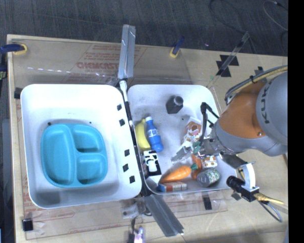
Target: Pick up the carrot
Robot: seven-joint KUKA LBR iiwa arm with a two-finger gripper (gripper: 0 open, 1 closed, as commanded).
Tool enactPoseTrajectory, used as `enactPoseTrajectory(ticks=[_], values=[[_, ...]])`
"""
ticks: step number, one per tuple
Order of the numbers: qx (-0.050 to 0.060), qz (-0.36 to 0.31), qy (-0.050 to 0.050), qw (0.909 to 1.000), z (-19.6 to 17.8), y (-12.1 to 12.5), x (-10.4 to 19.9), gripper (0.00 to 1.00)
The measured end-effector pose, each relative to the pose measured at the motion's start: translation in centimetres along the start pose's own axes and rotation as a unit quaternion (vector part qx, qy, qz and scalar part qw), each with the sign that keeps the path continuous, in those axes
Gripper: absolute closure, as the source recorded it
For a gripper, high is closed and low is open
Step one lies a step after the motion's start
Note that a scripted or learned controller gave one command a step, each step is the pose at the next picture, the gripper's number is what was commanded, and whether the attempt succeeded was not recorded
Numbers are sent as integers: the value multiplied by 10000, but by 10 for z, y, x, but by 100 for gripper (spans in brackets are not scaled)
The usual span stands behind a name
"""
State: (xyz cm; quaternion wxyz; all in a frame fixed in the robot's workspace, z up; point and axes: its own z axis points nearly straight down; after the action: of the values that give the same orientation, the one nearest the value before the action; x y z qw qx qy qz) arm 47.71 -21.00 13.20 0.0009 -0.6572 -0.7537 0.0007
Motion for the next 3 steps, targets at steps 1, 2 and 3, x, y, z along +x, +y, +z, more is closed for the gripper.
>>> enactPoseTrajectory(ticks=[1,2,3], values=[[-16,-44,-14,10000,27,4,31,0],[-2,-182,4,9998,-10,-1,0,0],[-2,-1131,-3,9936,40,3,28,0]])
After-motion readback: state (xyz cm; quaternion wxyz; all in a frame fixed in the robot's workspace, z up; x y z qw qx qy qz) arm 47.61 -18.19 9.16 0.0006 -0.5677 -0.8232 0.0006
